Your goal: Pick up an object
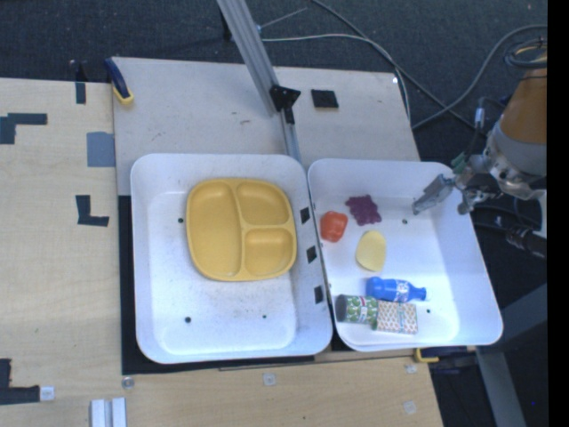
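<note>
Objects such as the blue bottle (396, 289) lie untouched in the right bin (471, 265); the gripper (451, 194) hovers open and empty, nothing picked yet.

Orange piece (333, 226): you'll find it rounded, centre-right of frame, by the bin's left wall.
Purple piece (363, 208): lumpy, flat, just right of the orange one.
Yellow piece (372, 250): pale oval, below the purple.
Blue bottle (395, 289): lying sideways, lower right.
Printed packet (377, 313): green and white, flat, just beneath the bottle.
</note>
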`<state>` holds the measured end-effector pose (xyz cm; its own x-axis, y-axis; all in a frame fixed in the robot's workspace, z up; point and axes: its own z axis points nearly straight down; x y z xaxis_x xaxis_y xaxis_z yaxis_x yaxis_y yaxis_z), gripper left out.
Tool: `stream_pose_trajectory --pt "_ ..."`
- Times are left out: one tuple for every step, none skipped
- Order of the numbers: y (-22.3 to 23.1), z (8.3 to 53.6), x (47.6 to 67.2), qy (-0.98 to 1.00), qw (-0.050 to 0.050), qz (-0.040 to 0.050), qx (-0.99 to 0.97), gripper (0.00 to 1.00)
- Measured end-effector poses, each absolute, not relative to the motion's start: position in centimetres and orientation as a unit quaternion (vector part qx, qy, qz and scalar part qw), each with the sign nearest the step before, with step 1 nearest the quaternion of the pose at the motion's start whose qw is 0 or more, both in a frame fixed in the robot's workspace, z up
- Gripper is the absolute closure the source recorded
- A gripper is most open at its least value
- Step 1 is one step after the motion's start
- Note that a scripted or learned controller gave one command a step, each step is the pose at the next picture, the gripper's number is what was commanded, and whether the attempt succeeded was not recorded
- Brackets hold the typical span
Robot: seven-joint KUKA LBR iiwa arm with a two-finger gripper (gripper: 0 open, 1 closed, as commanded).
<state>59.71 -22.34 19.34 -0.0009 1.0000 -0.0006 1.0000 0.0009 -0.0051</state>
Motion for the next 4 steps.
stream_pose_trajectory --pt "-21.5 14.6 59.6 -0.708 0.002 0.0018 -0.707 0.0" --pt "-20.9 8.8 58.7 -0.707 0.001 0.0016 -0.707 0.0" --pt "-20.9 10.1 58.7 -0.708 0.001 0.001 -0.706 1.0" --pt "-20.7 14.5 58.1 -0.707 -0.001 -0.0003 -0.707 1.0"
